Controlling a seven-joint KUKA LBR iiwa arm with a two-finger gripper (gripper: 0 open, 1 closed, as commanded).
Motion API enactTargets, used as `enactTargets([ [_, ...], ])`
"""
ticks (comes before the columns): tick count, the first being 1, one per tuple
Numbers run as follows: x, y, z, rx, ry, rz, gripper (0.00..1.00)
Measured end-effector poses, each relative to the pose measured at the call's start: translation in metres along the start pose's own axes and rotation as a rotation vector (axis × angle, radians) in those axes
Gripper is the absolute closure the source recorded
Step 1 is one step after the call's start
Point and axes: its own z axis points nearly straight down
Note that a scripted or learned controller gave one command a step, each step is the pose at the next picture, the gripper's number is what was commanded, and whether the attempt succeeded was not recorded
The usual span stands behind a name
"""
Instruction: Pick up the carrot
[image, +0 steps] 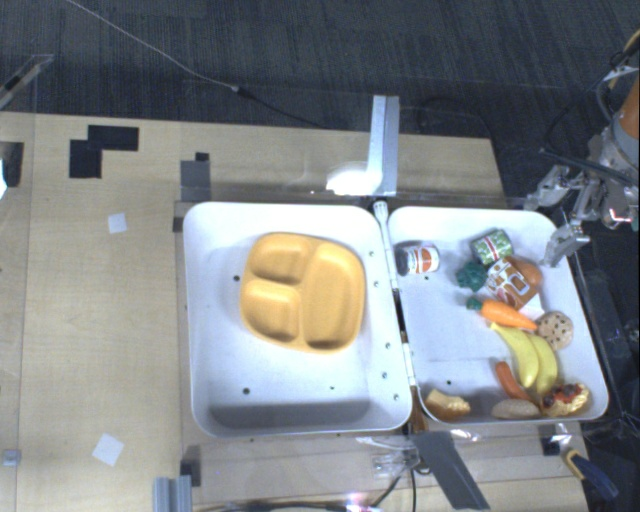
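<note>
Right now the carrot (508, 317) lies in the right-hand bin (440, 330), in the right part of the frame, just below centre height. It rests roughly level, slanting a little down toward the right, its leafy green end at the left touching a dark green toy vegetable, perhaps broccoli (471, 274). Just above it sits a brown and white packet (512, 282), and above that a small green box (491, 246). A round speckled cookie (554, 328) lies just to the carrot's right, and a yellow banana (531, 358) curves away directly beneath it, close to touching. Lower still, along the bin's bottom edge, are a small orange sausage-like piece (508, 378), a bread roll (447, 404), a pale piece (515, 408) and a cluster of red and yellow fruit (567, 397). A small can with an orange and white label (417, 260) lies on its side near the bin's upper left corner, well apart from the carrot.

The left-hand bin (210, 310) holds a yellow divided tray (303, 291).

The gripper (572, 212) hangs at the upper right of the frame, over the right bin's upper right corner and well apart from the carrot. Its metal parts are small and tangled against the dark background, so how far the pincer is open cannot be told; nothing is visibly held in it.
</note>
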Motion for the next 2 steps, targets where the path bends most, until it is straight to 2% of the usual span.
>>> enactTargets([
  [1, 0.05, -0.011, 0.071, -0.001, 0.005, 0.044, 0.0],
  [2, 0.131, -0.011, 0.166, 0.002, -0.004, 0.126, 0.0],
])
